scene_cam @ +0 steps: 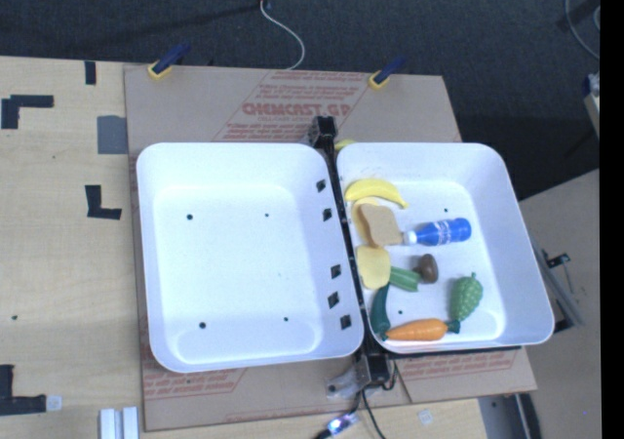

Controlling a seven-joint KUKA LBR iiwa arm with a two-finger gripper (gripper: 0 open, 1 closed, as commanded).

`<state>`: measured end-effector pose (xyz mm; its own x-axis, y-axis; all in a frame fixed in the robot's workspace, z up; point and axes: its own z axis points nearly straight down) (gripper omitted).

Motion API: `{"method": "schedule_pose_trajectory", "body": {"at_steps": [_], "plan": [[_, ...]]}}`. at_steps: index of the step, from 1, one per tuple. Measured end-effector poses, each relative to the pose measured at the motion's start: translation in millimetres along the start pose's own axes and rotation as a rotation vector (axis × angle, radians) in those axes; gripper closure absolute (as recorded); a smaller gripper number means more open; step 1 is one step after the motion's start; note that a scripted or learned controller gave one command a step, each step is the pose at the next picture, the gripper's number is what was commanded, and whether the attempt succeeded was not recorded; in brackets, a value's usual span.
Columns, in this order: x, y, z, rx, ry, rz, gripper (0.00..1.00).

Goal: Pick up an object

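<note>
I'm seeing two white bins sitting side by side on a cardboard sheet [292, 110] on the bench [58, 261]. All the pickable toys are lying in the right bin [517, 232], crowded toward the wall it shares with the left bin [156, 232].

- A banana [375, 193] is lying at the far end, touching a tan bread slice [380, 225] just below it.
- A blue bottle [441, 231] is lying on its side beside the bread.
- A yellow piece [372, 266] is sitting under the bread, and I can't tell what food it is.
- A small green piece [404, 278] and a brown lump [426, 268] are touching beside it.
- A dark green vegetable [379, 308] is leaning along the near-left corner, with a carrot [417, 331] lying at the near wall.
- A bumpy green fruit [465, 298] is sitting just right of the carrot tip.

Two clamps are pinning the cardboard's far edge, one at left [168, 59] and one at right [387, 69].
</note>
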<state>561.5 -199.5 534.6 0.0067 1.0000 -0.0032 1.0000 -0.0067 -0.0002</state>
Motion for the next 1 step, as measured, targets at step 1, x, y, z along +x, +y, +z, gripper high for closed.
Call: {"method": "schedule_pose_trajectory", "body": {"at_steps": [1], "plan": [[4.6, 1.5, -0.1, 0.0, 0.001, -0.007, 0.0]]}}
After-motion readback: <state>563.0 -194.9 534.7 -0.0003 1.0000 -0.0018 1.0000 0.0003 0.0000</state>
